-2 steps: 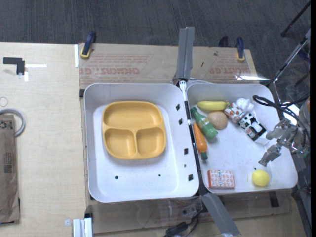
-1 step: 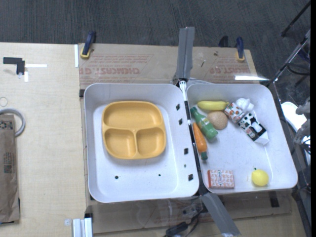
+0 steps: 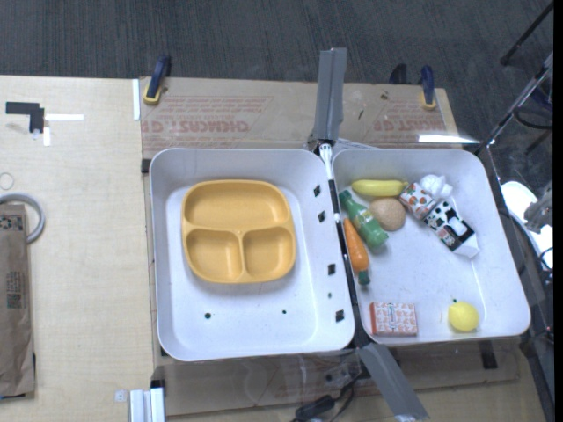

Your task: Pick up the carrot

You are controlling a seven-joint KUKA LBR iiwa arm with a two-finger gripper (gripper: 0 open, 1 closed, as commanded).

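Right bin (image 3: 493,236): carrot (image 3: 355,245) against green bottle (image 3: 363,221).

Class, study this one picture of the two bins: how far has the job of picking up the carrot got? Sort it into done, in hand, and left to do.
Done: nothing that can be seen. The carrot lies in the right bin against its left wall, beside the green bottle. In hand: nothing is touching the carrot. Left: the whole job, reaching in, closing on the carrot and lifting it.
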